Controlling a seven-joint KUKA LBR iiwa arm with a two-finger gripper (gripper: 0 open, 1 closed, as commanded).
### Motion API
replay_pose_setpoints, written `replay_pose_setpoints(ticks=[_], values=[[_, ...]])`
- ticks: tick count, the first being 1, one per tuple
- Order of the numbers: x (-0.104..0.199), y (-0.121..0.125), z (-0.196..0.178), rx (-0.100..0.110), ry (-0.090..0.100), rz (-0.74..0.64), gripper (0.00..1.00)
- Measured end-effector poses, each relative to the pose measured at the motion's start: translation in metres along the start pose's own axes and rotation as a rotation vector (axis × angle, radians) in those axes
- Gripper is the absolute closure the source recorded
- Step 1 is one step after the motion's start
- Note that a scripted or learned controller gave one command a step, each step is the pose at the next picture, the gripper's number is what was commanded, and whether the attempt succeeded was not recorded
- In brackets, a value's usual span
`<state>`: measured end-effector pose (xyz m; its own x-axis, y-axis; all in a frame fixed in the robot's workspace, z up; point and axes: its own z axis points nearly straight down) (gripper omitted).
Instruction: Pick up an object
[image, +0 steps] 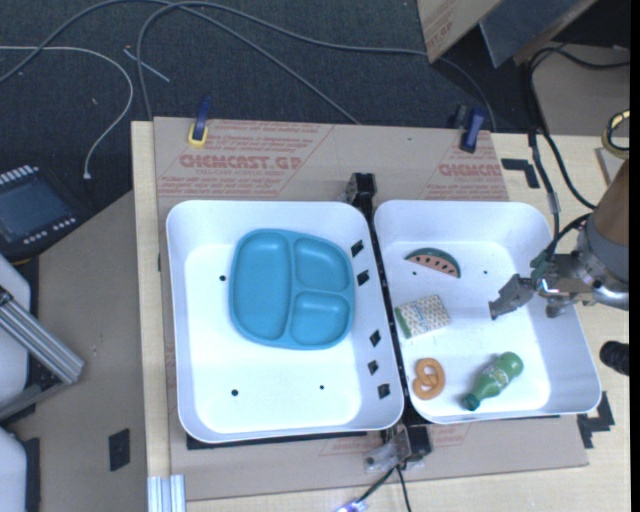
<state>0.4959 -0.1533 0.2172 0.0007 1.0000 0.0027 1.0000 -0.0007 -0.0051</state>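
Gripper: the gripper (533, 298) hangs over the right side of the right bin (470, 215), fingers spread apart with nothing between them; one finger (508, 297) points toward the bin's middle.

Arm: the arm (612, 245) comes in over the right bin's right edge.

Nearest object: the green bottle (493, 380) lies tilted near the bin's front edge, below the gripper and apart from it.

Other candidates: a pretzel (429, 378) just beside the bottle toward the front left corner; a patterned packet (421, 315) near the bin's left wall; a watermelon slice (433, 263) toward the back.

Left bin: the left bin (200, 400) holds a blue divided plate (292, 288) at its centre (not an easy grasp for two fingers).

Step in hand: choosing and approaching a target; nothing is gripped yet, so the task looks barely begun.

How to do it well: the bottle seems the best pick. Turn the wrist so the fingers close across its narrow body, centre over it, descend straight, and keep clear of the pretzel and the front wall.
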Motion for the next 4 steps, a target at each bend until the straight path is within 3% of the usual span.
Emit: replay_pose_setpoints(ticks=[1, 2, 3, 4], values=[[0.006, -0.009, 0.053, 0.002, 0.001, -0.001, 0.00], [0.008, 0.000, 0.111, 0.001, 0.001, -0.001, 0.00], [0.008, 0.001, 0.097, -0.005, -0.001, 0.000, 1.00], [0.017, -0.001, 0.040, -0.010, -0.004, -0.002, 1.00]])
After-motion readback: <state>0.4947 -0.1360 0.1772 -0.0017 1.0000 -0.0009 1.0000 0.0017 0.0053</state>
